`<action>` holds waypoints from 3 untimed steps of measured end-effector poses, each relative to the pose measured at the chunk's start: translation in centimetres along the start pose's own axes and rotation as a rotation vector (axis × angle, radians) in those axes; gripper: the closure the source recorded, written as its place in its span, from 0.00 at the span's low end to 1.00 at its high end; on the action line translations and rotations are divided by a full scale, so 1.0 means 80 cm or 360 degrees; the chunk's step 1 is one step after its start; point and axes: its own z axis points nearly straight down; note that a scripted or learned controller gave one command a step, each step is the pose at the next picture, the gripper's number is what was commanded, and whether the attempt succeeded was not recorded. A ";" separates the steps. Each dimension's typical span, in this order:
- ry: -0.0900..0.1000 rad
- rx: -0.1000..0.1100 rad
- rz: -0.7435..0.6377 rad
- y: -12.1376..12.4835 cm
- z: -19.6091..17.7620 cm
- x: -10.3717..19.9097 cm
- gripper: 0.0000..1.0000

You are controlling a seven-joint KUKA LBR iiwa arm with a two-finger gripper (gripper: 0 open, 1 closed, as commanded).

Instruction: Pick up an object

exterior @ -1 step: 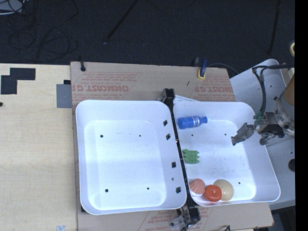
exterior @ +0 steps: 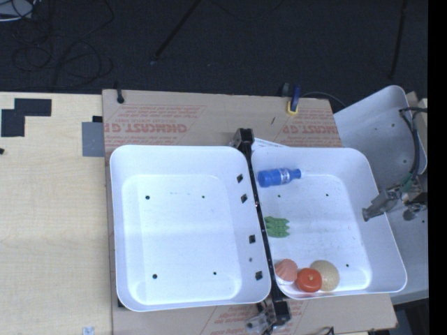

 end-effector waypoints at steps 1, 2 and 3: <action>0.0003 0.0003 -0.0003 0.001 -0.011 0.002 1.00; -0.0001 -0.0003 -0.0004 0.002 -0.037 -0.024 1.00; 0.0000 -0.0005 -0.0008 0.002 -0.079 -0.023 1.00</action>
